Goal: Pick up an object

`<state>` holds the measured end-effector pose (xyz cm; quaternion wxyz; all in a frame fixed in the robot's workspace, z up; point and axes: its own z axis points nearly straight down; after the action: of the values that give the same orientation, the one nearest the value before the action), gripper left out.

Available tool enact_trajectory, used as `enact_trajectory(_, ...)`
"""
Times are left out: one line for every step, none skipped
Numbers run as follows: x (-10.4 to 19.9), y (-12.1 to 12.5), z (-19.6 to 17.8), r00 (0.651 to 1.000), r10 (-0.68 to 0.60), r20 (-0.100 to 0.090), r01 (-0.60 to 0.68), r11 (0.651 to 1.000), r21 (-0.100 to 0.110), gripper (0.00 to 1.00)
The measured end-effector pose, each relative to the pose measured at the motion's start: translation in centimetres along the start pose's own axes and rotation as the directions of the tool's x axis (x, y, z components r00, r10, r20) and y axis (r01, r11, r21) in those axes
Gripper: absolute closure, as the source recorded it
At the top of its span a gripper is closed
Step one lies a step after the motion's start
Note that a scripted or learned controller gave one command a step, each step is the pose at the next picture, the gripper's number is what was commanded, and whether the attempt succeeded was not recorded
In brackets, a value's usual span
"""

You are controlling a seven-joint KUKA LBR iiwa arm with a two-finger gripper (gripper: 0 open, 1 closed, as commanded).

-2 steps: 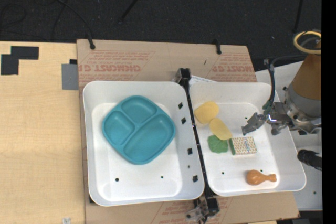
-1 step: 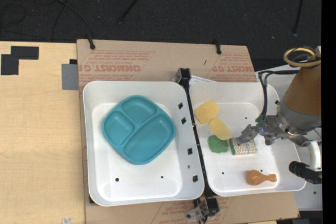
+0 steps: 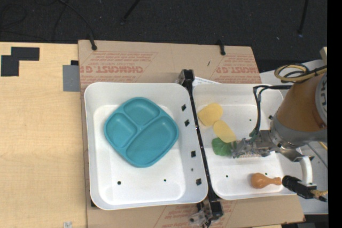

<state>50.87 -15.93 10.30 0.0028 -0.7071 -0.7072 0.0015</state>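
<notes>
In the right bin [image 3: 235, 189] lie two yellow pieces, a rounder one [image 3: 210, 113] and a longer one [image 3: 224, 131] just below it. A green object [image 3: 220, 147] rests under them. An orange, pear-shaped object [image 3: 262, 180] lies near the bin's front edge. My gripper [image 3: 239, 148] reaches in from the right, low over the bin floor, its tip right beside the green object's right edge. The arm's orange band [image 3: 298, 107] rises behind it.
The left bin [image 3: 101, 189] holds a teal divided plate [image 3: 141, 131]. A black divider [image 3: 195, 141] runs between the two bins. Cardboard [image 3: 160, 64] lies under and behind them, and black cables [image 3: 262, 99] loop over the right bin's back corner.
</notes>
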Motion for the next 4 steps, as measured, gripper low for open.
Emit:
enact_trajectory(-0.1,0.1,-1.3,1.000,0.004,0.000,-0.004,1.000,-0.003,1.00)
enact_trajectory(-0.2,-0.9,-6.7,1.000,0.003,0.002,-0.003,1.000,-0.007,1.00)
enact_trajectory(-0.2,-1.7,-12.5,1.000,-0.001,0.003,0.001,1.000,-0.009,1.00)
enact_trajectory(0.6,-2.1,-18.0,1.000,-0.002,0.002,0.002,1.000,-0.009,1.00)
